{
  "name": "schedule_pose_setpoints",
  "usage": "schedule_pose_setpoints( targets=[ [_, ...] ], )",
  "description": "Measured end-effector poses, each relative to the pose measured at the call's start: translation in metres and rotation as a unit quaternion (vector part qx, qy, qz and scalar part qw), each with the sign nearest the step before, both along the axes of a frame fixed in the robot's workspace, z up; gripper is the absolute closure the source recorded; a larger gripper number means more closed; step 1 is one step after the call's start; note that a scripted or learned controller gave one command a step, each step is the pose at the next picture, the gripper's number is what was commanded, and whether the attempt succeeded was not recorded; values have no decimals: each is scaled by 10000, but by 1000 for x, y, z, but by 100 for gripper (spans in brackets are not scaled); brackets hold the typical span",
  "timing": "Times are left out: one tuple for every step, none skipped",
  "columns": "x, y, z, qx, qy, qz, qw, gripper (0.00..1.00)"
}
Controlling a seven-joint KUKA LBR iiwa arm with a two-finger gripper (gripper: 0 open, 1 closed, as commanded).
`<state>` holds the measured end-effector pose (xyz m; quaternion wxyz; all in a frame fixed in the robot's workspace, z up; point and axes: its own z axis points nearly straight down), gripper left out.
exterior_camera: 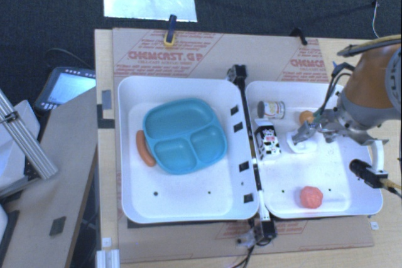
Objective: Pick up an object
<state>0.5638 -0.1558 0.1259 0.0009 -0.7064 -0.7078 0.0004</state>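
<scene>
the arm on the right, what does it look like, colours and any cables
The arm is a rounded grey body with a broad orange band above the wrist. Thin dark cables loop along its left side toward the grey metallic gripper. A black fitting with a yellowish tip juts out below it.

One fixed cam, above bench (207,50), slanted down over both bins (188,88).

In the right bin (361,201), a pink-red ball (310,196) rests near the front wall. A small jar (271,110) lies on its side toward the back wall, a black-and-white box (269,141) just in front of it.
</scene>
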Motion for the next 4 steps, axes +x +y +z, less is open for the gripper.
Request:
schedule_pose_setpoints(
  targets=[
    [0, 1, -43, 2, -8, -7, 10000, 0],
    [4, 0, -28, -12, -58, -3, 10000, 100],
    [8, -11, 26, -16, -44, -7, 10000, 100],
    [4, -4, 74, -9, -33, 12, 10000, 100]
  ],
)
